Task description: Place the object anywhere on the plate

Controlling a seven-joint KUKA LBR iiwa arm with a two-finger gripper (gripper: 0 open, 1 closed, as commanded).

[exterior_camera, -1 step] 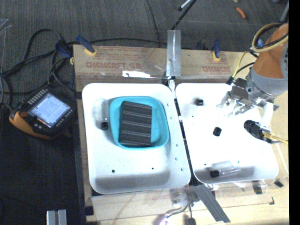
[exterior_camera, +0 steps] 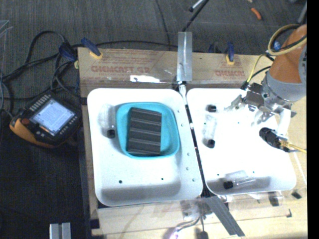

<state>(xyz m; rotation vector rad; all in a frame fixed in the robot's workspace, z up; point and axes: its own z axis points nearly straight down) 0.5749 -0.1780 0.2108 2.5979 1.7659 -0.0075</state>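
A teal plate lies in the left bin. A dark grey ridged block rests flat on the plate's middle. My gripper hovers over the upper right part of the right bin, well away from the plate. Its fingers look spread, with nothing between them. The grey wrist with its orange band reaches in from the right.
A clear vial with a black cap lies just left of the plate. In the right bin are a vial, a small black cap and another vial near the front edge. A handheld pendant sits left of the bench.
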